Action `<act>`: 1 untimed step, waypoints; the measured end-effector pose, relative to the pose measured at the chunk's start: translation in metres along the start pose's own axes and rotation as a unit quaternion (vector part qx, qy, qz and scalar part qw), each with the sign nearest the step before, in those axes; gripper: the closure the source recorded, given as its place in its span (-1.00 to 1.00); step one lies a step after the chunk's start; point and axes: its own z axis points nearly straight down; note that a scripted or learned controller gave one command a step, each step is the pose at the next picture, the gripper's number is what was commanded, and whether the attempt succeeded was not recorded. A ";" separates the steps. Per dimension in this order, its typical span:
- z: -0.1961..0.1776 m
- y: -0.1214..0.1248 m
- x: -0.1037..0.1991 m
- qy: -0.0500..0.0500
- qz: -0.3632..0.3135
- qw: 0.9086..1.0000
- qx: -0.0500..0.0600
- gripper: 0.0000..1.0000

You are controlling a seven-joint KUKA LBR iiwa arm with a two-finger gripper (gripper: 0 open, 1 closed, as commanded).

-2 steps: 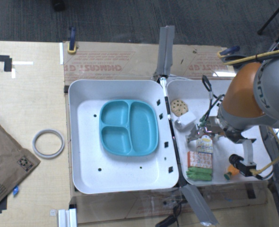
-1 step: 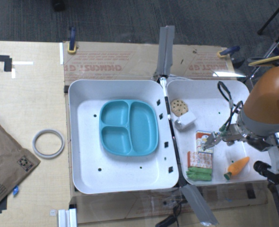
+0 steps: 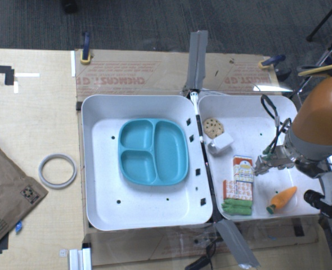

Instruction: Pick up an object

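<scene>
The right bin holds a round chocolate-chip cookie, a small white block, a flat red-and-white carton with a green end and an orange toy carrot. My gripper hangs low over the right bin, just right of the carton's upper end and above-left of the carrot. The grey arm with its orange band comes in from the right and hides part of the bin's right side.
The left bin holds a teal divided plate. On the bench at left lie a tape ring and a brown cardboard box. A grey divider bar stands between the bins at the back.
</scene>
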 end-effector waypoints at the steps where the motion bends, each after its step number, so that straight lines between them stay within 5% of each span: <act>1: -0.009 -0.017 0.008 0.000 0.136 0.991 0.001 1.00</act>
